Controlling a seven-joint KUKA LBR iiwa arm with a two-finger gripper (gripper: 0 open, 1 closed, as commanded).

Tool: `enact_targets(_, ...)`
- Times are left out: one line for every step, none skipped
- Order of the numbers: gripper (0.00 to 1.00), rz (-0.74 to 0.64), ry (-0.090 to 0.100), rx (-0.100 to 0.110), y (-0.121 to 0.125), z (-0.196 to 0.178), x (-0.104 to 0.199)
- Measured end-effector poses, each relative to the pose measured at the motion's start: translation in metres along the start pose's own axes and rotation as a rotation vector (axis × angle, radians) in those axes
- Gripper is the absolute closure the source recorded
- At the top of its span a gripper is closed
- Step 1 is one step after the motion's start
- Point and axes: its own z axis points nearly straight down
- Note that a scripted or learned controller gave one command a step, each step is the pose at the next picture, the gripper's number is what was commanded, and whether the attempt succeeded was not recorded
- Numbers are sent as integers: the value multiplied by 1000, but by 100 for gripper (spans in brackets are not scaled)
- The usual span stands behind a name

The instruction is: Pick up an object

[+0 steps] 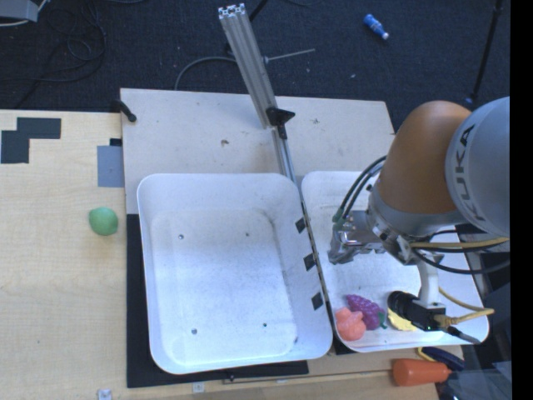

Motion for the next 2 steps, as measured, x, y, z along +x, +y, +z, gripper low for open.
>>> enact_targets(100, 1, 0, -1, -5, -11, 43)
enact_targets(100, 1, -1, 0, -12, -13, 104)
